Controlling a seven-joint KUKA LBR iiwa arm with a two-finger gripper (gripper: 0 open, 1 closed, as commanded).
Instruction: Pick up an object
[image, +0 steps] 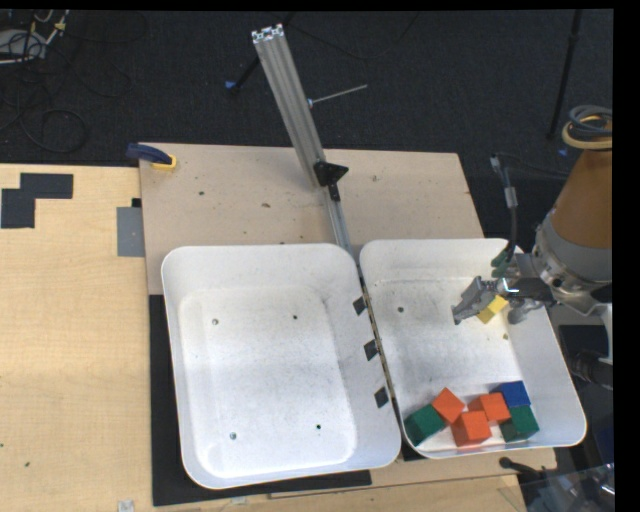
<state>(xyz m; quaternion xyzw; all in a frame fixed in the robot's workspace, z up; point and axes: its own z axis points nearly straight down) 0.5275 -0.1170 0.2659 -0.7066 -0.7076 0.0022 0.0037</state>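
Nearest the camera, a cluster of small blocks (478, 414), orange, green and blue, lies untouched in the front corner of the shallow white right-hand bin (430, 280). Farther back over that bin, the grey two-finger gripper (487, 304) appears closed on a small yellow block (490, 311), raised clear of the floor, so the pick looks essentially done; only carrying it away securely remains, though how firm the grip is cannot be judged.

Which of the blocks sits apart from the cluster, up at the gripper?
The yellow block. It sits between the fingers of the gripper, above the right bin, while the orange, green and blue blocks lie bunched at that bin's near edge.
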